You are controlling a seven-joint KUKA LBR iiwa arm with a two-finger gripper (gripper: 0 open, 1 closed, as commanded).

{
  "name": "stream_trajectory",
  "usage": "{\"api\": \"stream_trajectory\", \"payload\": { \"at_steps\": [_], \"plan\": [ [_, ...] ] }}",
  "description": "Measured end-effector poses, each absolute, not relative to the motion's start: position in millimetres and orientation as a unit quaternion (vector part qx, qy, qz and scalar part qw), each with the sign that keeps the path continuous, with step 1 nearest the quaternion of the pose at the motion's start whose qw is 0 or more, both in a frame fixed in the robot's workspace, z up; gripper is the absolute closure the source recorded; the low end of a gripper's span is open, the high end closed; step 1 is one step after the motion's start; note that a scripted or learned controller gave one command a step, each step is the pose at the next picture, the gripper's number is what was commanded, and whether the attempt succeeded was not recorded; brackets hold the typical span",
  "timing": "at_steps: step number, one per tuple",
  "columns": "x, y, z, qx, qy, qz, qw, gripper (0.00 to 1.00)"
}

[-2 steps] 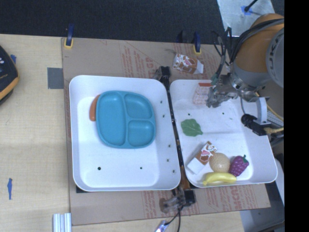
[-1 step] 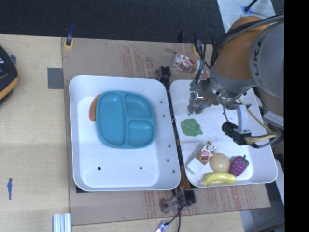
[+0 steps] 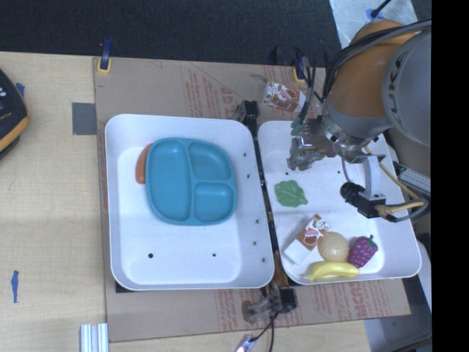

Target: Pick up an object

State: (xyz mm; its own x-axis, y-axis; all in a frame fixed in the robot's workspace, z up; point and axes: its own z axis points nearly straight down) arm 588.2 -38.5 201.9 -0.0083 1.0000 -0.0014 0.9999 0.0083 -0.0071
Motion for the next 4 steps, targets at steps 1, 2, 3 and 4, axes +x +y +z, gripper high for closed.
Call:
{"api": "stream_trajectory", "payload": {
  "at_steps": [1, 2, 3, 4],
  "plan": [
    [588.3, -39.6, 212.1, -0.704, -0.71, 0.0038, 0.003, 1.0],
    [588.5, -40.6, 222.3, -0.704, -0.711, 0.0042, 0.003, 1.0],
    [588.5, -40.5, 222.2, -0.704, -0.711, 0.0043, 0.003, 0.0],
    [639.4, -114.3, 154.3, -0.706, -0.708, 0.0025, 0.0, 0.0]
  ]
}}
